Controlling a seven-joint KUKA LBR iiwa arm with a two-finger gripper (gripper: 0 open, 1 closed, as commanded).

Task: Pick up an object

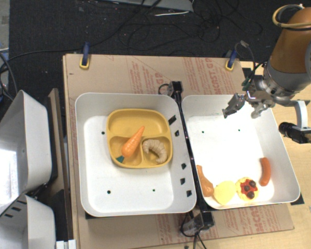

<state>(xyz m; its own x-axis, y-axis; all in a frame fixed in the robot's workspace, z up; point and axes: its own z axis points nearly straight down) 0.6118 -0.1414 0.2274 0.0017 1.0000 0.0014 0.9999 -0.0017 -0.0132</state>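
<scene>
Our gripper hangs with fingers spread apart, holding nothing, over the right bin — well away from the sausage, so we must reach closer.

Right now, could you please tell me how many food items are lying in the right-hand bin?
4, all along the near edge: an orange strip, a yellow disc, a small tart, and a sausage.

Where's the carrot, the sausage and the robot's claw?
carrot (133, 141), camera view, middle of its orange body.
sausage (265, 171), camera view, middle of its length.
gripper (245, 107), camera view, midway between its fingertips.
</scene>
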